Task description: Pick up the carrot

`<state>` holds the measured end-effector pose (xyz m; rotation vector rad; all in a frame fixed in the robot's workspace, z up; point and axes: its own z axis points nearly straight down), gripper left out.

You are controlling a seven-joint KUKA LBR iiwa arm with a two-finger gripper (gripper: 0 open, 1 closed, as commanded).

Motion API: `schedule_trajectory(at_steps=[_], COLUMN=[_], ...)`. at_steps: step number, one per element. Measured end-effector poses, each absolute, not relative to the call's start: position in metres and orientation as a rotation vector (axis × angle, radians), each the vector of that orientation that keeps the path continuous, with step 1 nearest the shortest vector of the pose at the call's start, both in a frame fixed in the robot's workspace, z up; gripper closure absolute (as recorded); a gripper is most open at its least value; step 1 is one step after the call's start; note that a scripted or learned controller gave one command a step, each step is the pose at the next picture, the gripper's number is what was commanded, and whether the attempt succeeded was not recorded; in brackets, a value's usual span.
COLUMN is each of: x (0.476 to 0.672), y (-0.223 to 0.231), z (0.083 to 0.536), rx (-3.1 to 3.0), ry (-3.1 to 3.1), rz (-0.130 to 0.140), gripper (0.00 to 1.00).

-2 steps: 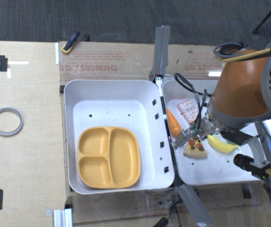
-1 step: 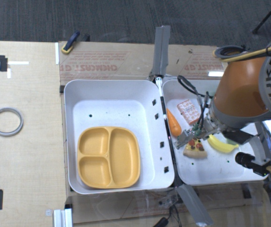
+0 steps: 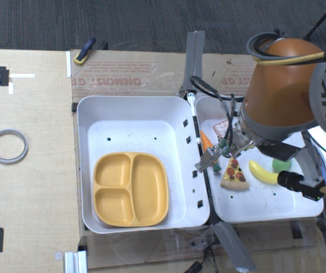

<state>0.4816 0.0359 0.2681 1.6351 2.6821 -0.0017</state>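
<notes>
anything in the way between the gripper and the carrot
Nothing visible does. The gripper hangs just below the carrot at the right bin's left wall. The pizza slice and banana lie to the camera view's right, off that path.

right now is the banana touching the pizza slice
Apart. The camera view shows a strip of white bin floor between the banana and the pizza slice.
</notes>
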Motion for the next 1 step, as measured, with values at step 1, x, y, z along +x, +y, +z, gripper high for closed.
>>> schedule_trajectory(at_steps=[1], x=[0.4785], y=[0.0870], z=[0.4403], rx=[1.927], ry=[2.480], rz=[-0.005], gripper=[0.00])
